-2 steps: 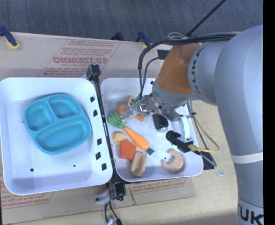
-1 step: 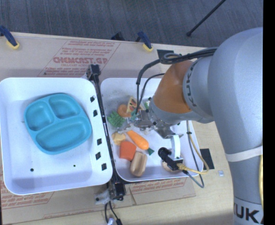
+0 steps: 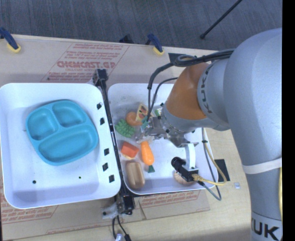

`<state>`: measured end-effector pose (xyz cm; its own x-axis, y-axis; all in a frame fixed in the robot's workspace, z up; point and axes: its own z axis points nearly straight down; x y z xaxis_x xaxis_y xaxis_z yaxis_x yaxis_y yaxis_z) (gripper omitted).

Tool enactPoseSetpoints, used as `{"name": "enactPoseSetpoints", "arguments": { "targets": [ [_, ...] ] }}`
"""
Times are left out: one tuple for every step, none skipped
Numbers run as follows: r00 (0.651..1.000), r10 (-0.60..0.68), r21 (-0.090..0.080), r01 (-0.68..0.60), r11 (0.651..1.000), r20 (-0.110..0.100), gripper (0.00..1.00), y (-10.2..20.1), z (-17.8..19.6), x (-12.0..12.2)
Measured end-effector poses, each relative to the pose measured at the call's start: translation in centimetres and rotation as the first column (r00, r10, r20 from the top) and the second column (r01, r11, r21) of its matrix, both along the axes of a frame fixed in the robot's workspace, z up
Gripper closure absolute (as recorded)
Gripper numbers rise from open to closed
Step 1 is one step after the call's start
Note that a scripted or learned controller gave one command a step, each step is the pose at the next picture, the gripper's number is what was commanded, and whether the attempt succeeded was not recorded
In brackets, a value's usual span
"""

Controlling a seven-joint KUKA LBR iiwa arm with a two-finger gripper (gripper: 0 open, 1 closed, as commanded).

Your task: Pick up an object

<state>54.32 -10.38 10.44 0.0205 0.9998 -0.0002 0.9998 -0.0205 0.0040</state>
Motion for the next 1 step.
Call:
{"name": "enactPoseSetpoints", "arguments": {
  "targets": [
    [0.984, 0.177, 0.001, -0.177, 0.984, -0.006, 1.00, 2.72, 8.76, 2.99]
  ]
}}
